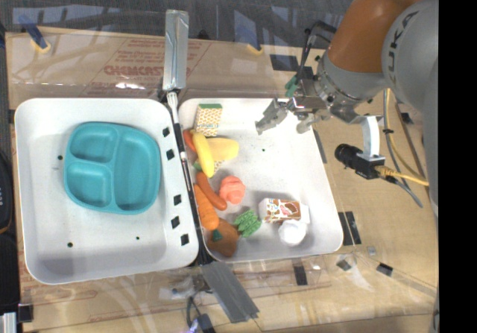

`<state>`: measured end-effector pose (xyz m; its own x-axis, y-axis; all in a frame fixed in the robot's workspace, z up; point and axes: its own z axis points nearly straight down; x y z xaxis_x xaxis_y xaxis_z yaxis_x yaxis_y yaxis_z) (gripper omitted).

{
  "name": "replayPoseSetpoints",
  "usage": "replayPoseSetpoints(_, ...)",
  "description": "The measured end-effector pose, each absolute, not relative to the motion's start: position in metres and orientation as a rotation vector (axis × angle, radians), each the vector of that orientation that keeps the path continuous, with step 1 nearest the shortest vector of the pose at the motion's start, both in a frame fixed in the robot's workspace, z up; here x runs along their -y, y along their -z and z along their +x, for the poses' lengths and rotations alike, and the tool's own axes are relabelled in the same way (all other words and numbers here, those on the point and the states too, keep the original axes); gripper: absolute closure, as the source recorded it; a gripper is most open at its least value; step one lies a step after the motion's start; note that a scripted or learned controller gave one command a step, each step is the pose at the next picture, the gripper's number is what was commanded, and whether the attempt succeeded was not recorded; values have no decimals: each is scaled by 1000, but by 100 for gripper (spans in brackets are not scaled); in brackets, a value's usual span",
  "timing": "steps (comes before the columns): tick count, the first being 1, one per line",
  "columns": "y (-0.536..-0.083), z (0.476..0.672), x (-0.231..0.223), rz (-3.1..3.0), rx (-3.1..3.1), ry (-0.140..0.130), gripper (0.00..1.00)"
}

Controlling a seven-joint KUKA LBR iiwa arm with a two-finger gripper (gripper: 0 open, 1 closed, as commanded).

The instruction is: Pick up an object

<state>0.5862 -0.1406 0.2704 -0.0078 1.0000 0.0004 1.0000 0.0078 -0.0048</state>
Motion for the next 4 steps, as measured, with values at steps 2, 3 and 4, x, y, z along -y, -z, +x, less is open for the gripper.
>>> replayPoseSetpoints(2,-109,550,137,-2117,2313,-4,0)
replayPoseSetpoints(3,-93,539,124,-1944,2467,0,0)
replayPoseSetpoints(4,-103,540,124,-1941,2470,-1,100)
